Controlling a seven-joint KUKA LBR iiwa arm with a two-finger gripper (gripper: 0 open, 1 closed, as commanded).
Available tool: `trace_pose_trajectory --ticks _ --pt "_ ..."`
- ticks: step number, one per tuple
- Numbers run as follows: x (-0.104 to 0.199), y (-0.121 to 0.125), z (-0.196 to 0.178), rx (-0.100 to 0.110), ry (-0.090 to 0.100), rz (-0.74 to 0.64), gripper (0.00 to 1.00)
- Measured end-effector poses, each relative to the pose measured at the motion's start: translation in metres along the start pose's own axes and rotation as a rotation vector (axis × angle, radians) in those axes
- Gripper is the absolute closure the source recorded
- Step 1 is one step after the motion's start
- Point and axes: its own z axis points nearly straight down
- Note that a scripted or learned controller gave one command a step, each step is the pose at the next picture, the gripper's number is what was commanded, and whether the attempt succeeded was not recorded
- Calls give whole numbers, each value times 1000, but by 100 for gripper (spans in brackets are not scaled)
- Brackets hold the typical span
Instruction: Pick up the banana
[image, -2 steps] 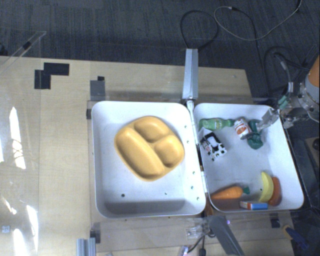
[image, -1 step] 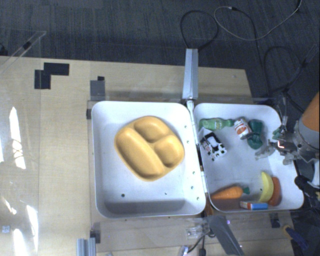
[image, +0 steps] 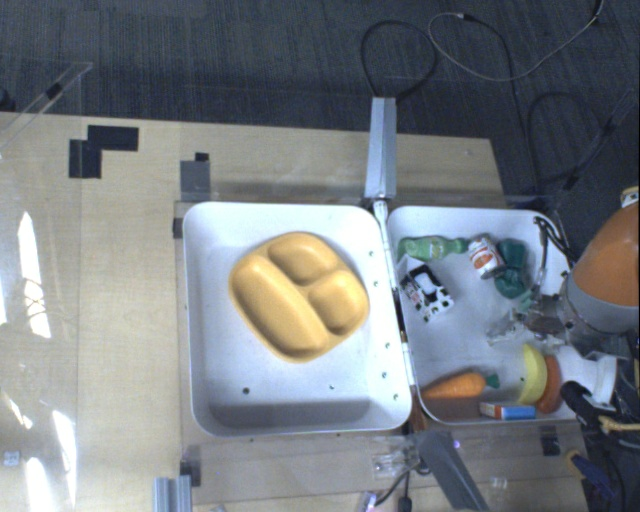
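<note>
Pincer (image: 527, 322) hung low over right shallow white bin (image: 455, 335), at its right side; spread or pressed together: could not tell, metal parts blurred. Yellow stubby banana (image: 535, 375) lay just beside pincer, toward bin's near wall, right of orange plastic carrot (image: 456, 385), above blue-and-red marker (image: 506, 410). Banana's right end hidden by grey arm (image: 605, 275), so long axis unclear; probably up-down in view.
</note>
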Motion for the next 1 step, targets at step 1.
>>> trace_pose_trajectory --ticks 1 --pt "1 3 -12 -6 1 -2 100"
